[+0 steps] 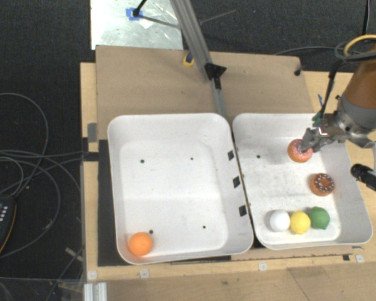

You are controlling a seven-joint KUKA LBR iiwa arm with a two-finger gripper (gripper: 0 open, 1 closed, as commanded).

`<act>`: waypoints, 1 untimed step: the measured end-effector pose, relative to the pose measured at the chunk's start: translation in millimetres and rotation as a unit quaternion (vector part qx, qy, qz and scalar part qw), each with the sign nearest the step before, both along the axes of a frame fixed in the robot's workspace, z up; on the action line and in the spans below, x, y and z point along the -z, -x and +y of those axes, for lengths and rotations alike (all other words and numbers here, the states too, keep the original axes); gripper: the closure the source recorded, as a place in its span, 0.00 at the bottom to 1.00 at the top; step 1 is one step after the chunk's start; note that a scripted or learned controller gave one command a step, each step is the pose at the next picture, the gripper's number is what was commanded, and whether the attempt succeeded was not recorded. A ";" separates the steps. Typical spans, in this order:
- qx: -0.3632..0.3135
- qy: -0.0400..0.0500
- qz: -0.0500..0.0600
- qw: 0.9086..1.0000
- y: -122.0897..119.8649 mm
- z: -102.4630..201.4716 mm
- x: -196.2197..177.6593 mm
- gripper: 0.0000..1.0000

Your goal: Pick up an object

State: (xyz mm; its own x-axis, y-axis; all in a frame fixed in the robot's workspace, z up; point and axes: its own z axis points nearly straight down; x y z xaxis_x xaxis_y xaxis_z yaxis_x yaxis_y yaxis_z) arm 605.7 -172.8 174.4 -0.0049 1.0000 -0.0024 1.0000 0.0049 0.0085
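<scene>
Counter [175, 80] carries 2 white bins side by side. Left bin [169, 130]: 1 orange ball [140, 244] in the near-left corner, well apart from everything else. Right bin [263, 140]: pink round object [299, 152] toward the far right, brown donut-like piece [322, 184] near it toward the front, then a row along the near wall, white ball [279, 221], yellow ball [299, 222], green object [319, 218], each touching or just beside the next. A grey pole [191, 27] slants in from the top and ends at the far edge between the bins. Cables [19, 168] lie on the floor left of the counter.

Nothing crowds the pink object; the donut piece is the closest neighbour and stands apart from it.

Hand [312, 140] is down in the right bin, at the pink object's upper right edge, overlapping it in this view. Can't tell how far the fingers are spread or whether they grasp it; tips are too small and dark to resolve.

Pink object looks roughly round from above, so no clear long axis or heading.
</scene>
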 end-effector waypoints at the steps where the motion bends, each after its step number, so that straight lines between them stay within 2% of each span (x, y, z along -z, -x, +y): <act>1: 0.000 0.000 0.001 1.000 6.9 1.9 -49.5 1.00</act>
State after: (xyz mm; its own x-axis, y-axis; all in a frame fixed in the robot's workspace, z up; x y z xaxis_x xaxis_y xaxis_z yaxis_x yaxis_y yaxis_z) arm 598.9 -170.9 223.9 -0.0057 1.0000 -0.0021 1.0000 0.0057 0.0070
